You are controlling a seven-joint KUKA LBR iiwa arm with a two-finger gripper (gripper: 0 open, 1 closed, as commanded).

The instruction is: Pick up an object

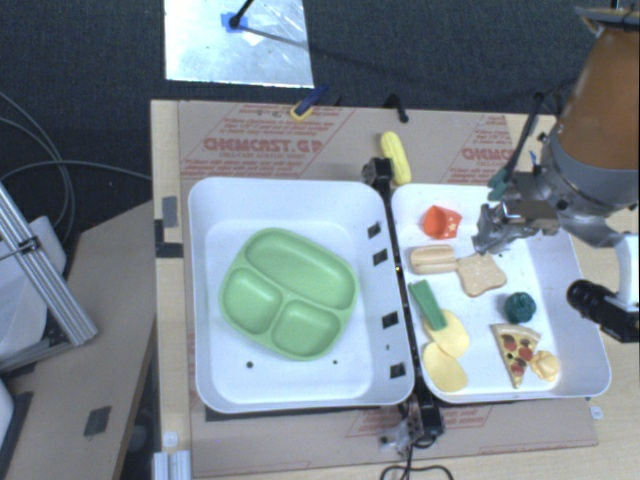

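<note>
My gripper hangs over the right bin, just above the tan bread slice and to the right of the red-orange piece. A hot-dog bun lies left of the bread. Below it are a green stick, two yellow chips, a dark green ball and a pizza slice. Nothing shows between the fingers.
The left bin holds a green divided plate. A yellow corn cob rests on the cardboard behind the bins. The arm's grey and orange body fills the upper right.
</note>
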